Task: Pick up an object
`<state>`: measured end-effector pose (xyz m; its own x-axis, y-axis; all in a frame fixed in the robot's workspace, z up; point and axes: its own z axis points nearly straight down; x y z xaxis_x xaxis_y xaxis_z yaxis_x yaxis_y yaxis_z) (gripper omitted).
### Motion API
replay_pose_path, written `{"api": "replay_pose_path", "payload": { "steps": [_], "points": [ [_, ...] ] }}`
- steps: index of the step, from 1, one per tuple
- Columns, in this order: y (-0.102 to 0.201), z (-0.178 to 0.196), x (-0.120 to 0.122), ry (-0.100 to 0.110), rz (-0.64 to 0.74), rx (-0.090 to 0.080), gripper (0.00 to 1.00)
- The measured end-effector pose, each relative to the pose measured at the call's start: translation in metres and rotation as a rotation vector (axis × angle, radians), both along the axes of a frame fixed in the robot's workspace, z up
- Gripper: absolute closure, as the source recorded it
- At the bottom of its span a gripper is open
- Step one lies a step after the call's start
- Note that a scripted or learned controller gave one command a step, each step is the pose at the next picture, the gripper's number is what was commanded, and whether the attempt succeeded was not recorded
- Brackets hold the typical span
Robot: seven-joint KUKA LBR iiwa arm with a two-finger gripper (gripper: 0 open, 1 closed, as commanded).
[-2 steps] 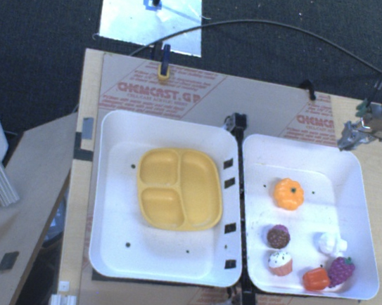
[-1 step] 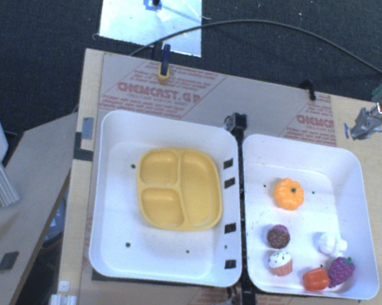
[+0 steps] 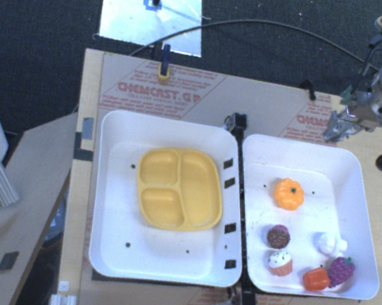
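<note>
Bins come first: the left bin (image 3: 113,172) lies well off to the far side from the gripper (image 3: 337,127) and holds a yellow divided plate (image 3: 177,197), while the right bin (image 3: 364,209) sits just below and beside the gripper, which hangs over the bench past the bin's top corner. I cannot tell if the gripper is open or closed; nothing is visibly in it. By my judgement the task is at its approach step, with no object yet chosen or reached. Nearest the gripper, inside the right bin, is the orange pumpkin (image 3: 288,194), apart from the others and so probably the easiest pick. Farther off sit the purple grapes (image 3: 342,270), touching the red pepper (image 3: 316,278), then the white toy (image 3: 331,243), the chocolate cupcake (image 3: 278,236) and the small white cupcake (image 3: 279,262) close together. The next move calls for travel over the bin wall and a straight descent; crowding among the far items could spoil a grasp there.
</note>
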<state>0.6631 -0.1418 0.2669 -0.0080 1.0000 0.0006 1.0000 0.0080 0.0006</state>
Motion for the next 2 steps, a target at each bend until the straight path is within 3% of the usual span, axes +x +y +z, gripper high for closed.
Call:
{"api": "replay_pose_path", "payload": {
  "steps": [2],
  "points": [
    [0.093, -0.015, -0.008, -0.001, 0.000, 0.000, 1.00]
  ]
}}
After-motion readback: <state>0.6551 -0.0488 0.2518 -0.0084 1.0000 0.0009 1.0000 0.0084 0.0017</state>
